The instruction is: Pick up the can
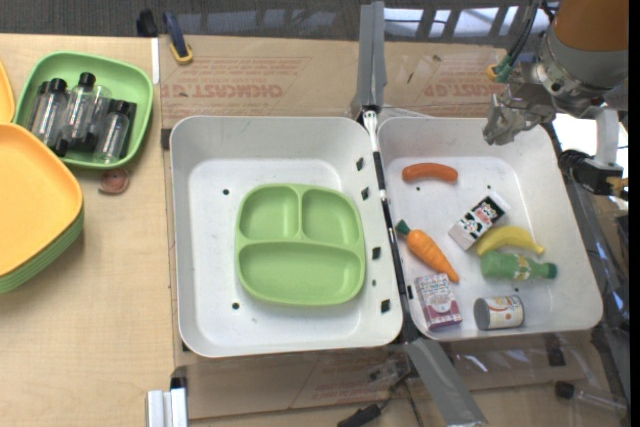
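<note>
The can (499,312) is small and grey with a red-and-white label. It lies on its side at the front of the right bin (570,215), near the bin's front right corner. My gripper (507,125) hangs over the back right corner of that bin, far from the can, with nothing seen between its fingers. The arm's orange band rises above it at the view's top right.
The right bin also holds a sausage (430,173), a carrot (431,250), a small milk carton (476,221), a banana (510,239), a green bottle (516,266) and a pink carton (438,301). A green divided plate (300,245) lies in the left bin (200,215).
</note>
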Robot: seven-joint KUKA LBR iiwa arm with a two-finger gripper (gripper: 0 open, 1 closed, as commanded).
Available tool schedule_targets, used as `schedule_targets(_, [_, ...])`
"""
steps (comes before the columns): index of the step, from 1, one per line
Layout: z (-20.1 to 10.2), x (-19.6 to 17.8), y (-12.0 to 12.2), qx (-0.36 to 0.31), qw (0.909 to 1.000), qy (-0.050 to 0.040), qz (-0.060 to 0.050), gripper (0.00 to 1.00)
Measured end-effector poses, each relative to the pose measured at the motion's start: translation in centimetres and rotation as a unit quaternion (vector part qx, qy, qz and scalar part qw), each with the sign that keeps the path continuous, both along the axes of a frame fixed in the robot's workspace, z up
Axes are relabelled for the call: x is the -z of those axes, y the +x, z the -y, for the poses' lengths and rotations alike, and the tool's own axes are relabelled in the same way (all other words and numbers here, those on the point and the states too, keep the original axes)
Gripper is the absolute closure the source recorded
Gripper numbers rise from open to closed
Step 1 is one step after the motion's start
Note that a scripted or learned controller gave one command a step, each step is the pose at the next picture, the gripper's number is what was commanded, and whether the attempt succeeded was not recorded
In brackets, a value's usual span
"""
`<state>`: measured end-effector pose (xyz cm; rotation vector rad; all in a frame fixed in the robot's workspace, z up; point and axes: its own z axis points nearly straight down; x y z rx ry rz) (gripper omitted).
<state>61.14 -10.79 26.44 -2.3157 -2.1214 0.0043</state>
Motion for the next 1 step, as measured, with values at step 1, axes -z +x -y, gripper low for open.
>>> schedule_targets(1, [-2.12, 1.97, 4.74, -0.029, 0.9996, -0.0005, 0.001, 1.0])
